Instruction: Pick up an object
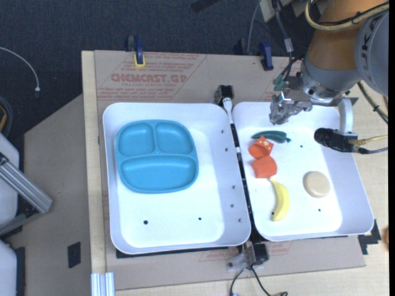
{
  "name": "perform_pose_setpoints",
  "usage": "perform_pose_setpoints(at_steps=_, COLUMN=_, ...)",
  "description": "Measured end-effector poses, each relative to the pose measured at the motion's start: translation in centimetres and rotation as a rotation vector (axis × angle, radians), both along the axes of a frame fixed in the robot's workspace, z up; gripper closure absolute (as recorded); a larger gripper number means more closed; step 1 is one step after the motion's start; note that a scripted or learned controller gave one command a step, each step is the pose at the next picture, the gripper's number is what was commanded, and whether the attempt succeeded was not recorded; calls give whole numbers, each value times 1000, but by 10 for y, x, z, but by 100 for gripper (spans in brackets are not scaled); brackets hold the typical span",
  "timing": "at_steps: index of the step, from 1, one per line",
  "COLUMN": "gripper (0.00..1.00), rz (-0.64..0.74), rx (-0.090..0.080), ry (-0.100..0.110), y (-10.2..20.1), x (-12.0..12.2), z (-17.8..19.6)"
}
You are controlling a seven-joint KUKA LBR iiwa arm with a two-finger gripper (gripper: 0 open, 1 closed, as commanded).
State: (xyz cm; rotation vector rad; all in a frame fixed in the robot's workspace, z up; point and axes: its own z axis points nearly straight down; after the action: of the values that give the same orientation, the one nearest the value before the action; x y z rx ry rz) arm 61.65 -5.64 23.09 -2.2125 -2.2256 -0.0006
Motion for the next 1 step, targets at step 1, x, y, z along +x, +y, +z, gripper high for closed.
perform_pose_setpoints(at_steps=1, gripper=100, rz=-1, rx=0, ry=1, y=41, x=-16, z=-1)
